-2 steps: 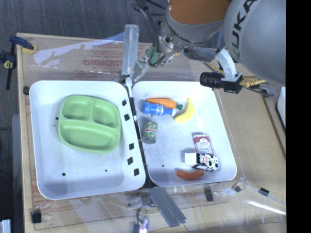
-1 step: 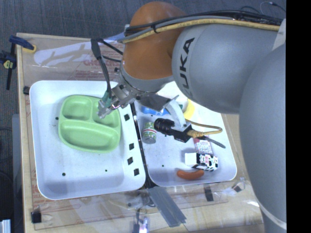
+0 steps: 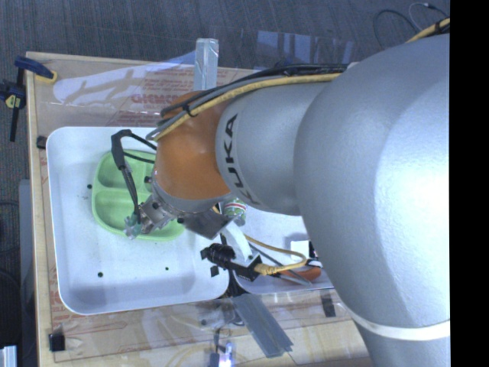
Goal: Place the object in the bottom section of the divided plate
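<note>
Wooden bench (image 3: pixel 46 297), two white bins (image 3: pixel 114 281), one green divided plate (image 3: pixel 107 197), hand (image 3: pixel 137 224) grip unclear

The divided plate (image 3: pixel 114 193) is light green with raised ridges between its sections; it lies flat in the left white bin, toward that bin's upper middle, and its right part is hidden beneath the arm

lab — robot test bench (image 3: pixel 114 323) | white bin (image 3: pixel 114 281) | blue clamp (image 3: pixel 34 69) | carpet floor (image 3: pixel 114 14)
</note>
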